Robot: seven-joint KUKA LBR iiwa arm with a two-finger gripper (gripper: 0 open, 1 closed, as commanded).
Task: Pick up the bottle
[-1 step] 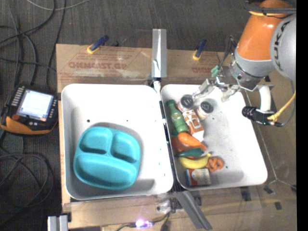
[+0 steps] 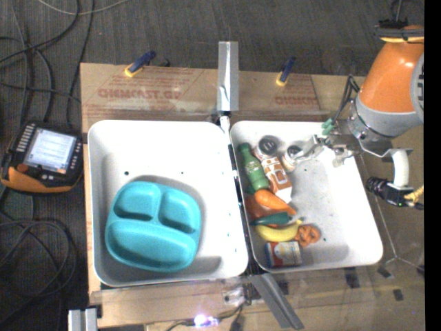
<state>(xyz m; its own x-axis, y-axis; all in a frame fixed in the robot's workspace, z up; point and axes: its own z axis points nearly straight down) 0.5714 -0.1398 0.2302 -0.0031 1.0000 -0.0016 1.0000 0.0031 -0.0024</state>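
Nearest the lens, a can [image 2: 283,254] lies in the right bin [image 2: 358,247]; the green bottle [image 2: 252,167] lies left of the jaws [image 2: 324,147], whose grip state cannot be told.

Arm [image 2: 394,74]: cut off by right edge. Pincer [image 2: 324,145]: finger state too small to tell. Can [image 2: 283,254]: label unreadable. Banana [image 2: 275,233]: far side partly hidden under carrot [image 2: 270,201].

The grey arm with its orange band [image 2: 391,81] reaches in from the right, wrist angled down and to the left. Its two-finger metal tool [image 2: 318,147] hangs low at the arm's end; the fingers' spacing cannot be made out.
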